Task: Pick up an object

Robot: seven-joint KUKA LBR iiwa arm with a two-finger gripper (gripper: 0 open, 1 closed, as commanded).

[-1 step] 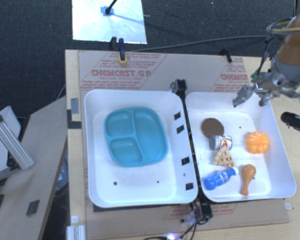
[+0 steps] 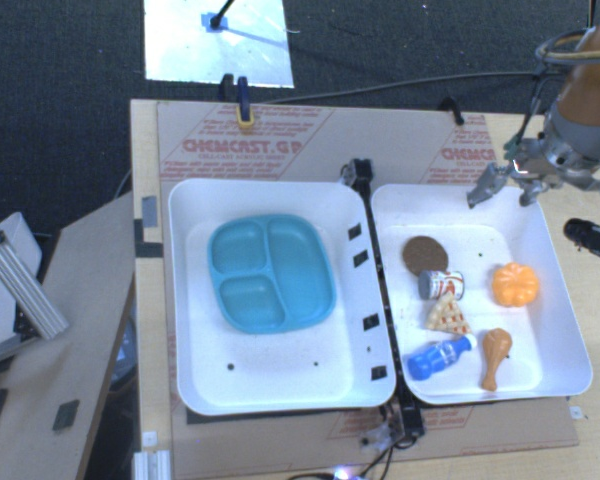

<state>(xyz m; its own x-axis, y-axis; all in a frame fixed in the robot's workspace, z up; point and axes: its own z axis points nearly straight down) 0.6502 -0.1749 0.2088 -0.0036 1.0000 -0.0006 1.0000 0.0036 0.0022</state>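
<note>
Below the spread, empty pincer [image 2: 507, 185], toys are packed tight: can [image 2: 442, 285], pizza slice [image 2: 447, 317], cookie [image 2: 424, 254]. Neighbours could be clipped, and the pumpkin [image 2: 516, 284] likely rolled.

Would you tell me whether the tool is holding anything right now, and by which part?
Nothing is held: the tool hangs open above the right bin's far edge.

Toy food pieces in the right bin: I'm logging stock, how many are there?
6: brown cookie, small can, pizza slice, orange pumpkin, blue bottle, drumstick. None looks hidden.
</note>
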